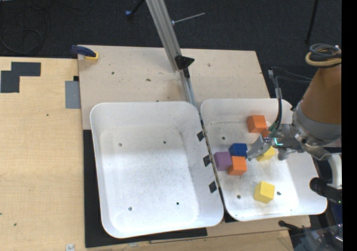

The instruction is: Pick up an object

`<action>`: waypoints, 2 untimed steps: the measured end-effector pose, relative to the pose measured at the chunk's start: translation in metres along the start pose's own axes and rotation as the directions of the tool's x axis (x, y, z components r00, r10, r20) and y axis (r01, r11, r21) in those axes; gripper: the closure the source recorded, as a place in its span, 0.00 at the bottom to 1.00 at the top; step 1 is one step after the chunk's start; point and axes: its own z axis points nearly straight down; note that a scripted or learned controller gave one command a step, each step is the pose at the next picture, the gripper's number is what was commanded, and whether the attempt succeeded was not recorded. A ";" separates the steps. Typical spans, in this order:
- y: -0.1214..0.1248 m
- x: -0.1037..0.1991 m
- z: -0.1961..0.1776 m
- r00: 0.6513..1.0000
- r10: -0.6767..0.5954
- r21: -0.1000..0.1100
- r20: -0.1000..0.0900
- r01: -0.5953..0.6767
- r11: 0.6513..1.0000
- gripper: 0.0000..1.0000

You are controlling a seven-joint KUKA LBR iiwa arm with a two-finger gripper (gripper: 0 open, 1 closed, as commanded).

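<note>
**Gripper low in the right bin, beside the cluster of blocks**

I had the gripper (262, 149) down in the right bin (304, 202), just beside the blue block (238, 148) and over a yellow block (268, 153) that it partly covered; I judged the arm went there because most blocks sat bunched near the divider. Purple (222, 160) and orange (238, 165) blocks touched the blue one, another orange block (257, 124) lay further back, and a second yellow block (264, 192) sat apart toward the front. I could not tell whether the gripper was wide, narrow or holding anything; its tips were small and blurred. The arm's upper part was cut off at the right. The left bin (111, 211) was not involved.
</note>
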 end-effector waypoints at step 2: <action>-0.005 0.000 0.043 1.000 0.001 0.000 0.000 -0.001 1.000 0.00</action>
